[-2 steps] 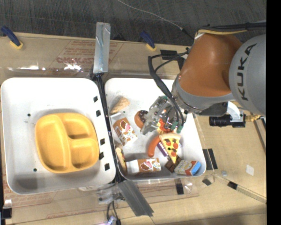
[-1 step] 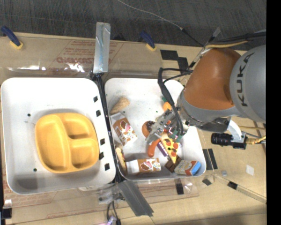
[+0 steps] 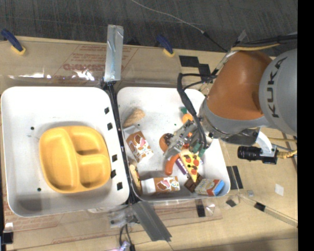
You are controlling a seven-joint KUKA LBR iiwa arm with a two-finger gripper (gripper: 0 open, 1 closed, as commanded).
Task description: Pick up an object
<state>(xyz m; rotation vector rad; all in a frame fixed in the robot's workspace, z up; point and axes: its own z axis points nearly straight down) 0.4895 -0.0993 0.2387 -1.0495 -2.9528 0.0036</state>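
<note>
Here the tool (image 3: 184,143) is low in the right bin (image 3: 152,95), its tips buried among the toys, and I cannot tell how wide it is or whether it has anything. Right under it sit a pizza slice (image 3: 190,163) and an orange sausage (image 3: 170,164), the likely targets since they lie closest. Further out are a small carton (image 3: 139,146), a bread roll (image 3: 133,116), and in the left bin (image 3: 15,101) a yellow tray (image 3: 73,158), well apart.

A tan cardboard-covered bench (image 3: 146,56) (creased, patched with black tape) lies under 2 blue clamps (image 3: 13,42), with dark grey carpet (image 3: 68,4) beyond its far edge.
</note>
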